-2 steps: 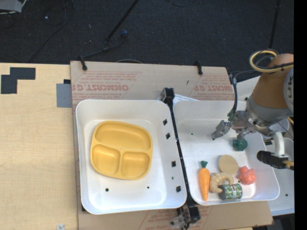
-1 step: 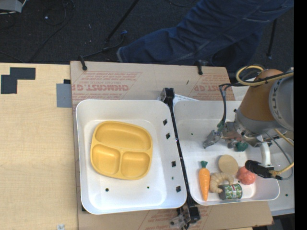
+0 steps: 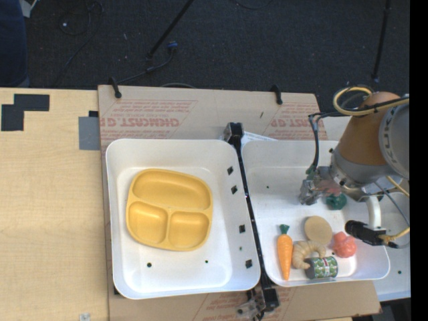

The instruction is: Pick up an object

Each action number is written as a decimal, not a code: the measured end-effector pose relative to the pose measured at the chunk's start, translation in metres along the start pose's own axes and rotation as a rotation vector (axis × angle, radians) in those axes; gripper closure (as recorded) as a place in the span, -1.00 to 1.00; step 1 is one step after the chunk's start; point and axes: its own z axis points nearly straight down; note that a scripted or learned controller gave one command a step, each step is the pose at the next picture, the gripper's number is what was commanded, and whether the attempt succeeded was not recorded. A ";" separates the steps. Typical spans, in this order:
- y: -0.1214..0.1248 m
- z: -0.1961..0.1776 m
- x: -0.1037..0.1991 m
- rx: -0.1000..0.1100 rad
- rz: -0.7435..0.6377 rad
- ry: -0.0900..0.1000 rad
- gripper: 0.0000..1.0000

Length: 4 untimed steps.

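Grey and orange, the arm lowers its hand (image 3: 314, 191) into the right bin (image 3: 281, 172); whether it is spread or pinching, I cannot tell. Just beside it lies a green object (image 3: 335, 200). Below it sit a carrot (image 3: 285, 251), a tan disc (image 3: 318, 230), a pink ball (image 3: 345, 245) and a can (image 3: 322, 267). Far left lies a yellow tray (image 3: 169, 208).

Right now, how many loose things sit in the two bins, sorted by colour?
Yellow: 1, the divided plate in the left bin.
Orange: 1, the carrot in the right bin.
Tan: 2, the round piece and the lumpy piece.
Pink-red: 1, the ball-like toy.
Green: 1, the small can.
Total: 6
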 end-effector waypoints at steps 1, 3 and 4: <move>0.002 -0.063 -0.001 -0.007 -0.003 -0.002 1.00; -0.010 -0.118 0.054 -0.002 -0.007 0.000 1.00; -0.018 -0.129 0.103 -0.002 -0.007 0.001 1.00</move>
